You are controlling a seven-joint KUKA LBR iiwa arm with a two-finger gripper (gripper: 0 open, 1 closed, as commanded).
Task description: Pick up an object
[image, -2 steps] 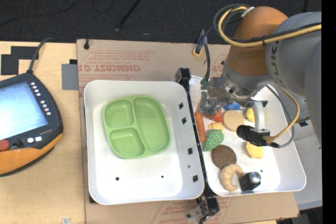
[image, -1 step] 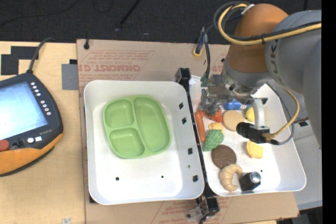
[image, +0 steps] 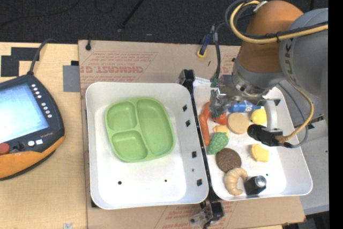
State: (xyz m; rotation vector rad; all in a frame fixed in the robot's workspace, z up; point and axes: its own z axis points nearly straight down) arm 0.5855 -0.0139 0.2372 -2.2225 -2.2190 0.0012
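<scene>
My gripper (image: 219, 103) hangs low over the upper left part of the right bin (image: 292, 169), on the grey arm with its orange band (image: 270, 21). Right under it lie a long orange carrot-like toy (image: 204, 122) and a red piece (image: 220, 117). Close by are a tan round disc (image: 239, 124), a blue item (image: 241, 107) and a yellow lemon-like toy (image: 259, 116). Whether anything is held is hidden by the wrist.
Lower in the right bin lie a green bumpy toy (image: 217, 142), a brown cookie (image: 229, 159), a croissant (image: 234, 180), a dark cylinder (image: 255, 184) and a yellow wedge (image: 260, 153). The left bin (image: 102, 179) holds a green divided tray (image: 140, 128). A teach pendant (image: 24, 120) lies far left.
</scene>
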